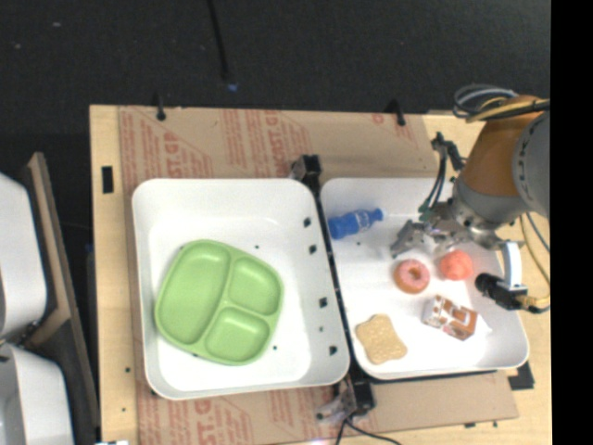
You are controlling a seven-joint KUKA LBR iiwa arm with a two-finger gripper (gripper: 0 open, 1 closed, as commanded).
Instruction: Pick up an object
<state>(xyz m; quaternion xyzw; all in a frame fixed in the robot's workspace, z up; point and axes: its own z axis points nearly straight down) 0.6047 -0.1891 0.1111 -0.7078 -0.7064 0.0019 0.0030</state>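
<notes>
Illumination is even and moderately bright across the worktop [213, 142]. Both white bins [232, 202] read near overexposed, with detail washed out on their floors. The floor beyond the worktop falls to near black. Shadows are soft and short, the green divided plate [220, 301] casting only a faint one. Overall sharpness is low, with coarse grain and soft edges.

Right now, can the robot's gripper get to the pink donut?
Probably yes. The gripper hangs just above the pink donut in the right bin, and nothing lies on top of it. The red ball sits close beside it, so the fingers might bump that.
</notes>
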